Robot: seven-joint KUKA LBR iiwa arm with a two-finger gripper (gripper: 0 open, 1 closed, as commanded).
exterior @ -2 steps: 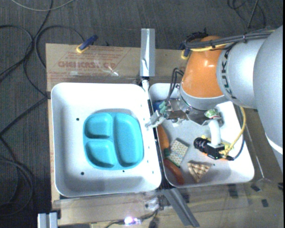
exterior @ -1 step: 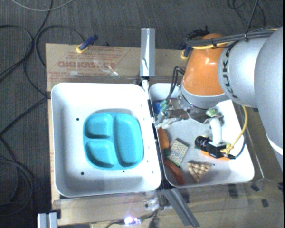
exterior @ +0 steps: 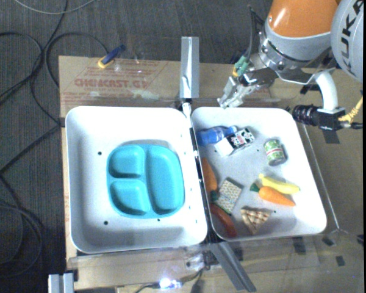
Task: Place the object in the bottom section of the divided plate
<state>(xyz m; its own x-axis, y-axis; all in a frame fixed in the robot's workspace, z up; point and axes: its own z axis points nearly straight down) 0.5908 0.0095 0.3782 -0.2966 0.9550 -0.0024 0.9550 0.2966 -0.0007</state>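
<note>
Task barely begun: divided plate (exterior: 147, 180), glossy turquoise plastic w/ three shallow wells, sits bare in left bin (exterior: 79, 163). Hand (exterior: 232, 96) hovers over right bin's (exterior: 305, 163) far rim, fingers spread, gripping nothing. Candidate objects, incl. rubbery toy carrot (exterior: 276, 195) and small ribbed can (exterior: 274, 151), lie unpicked in right bin.

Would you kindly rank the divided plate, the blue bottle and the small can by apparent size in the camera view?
1. divided plate
2. blue bottle
3. small can, though it looks close to the bottle.
</note>
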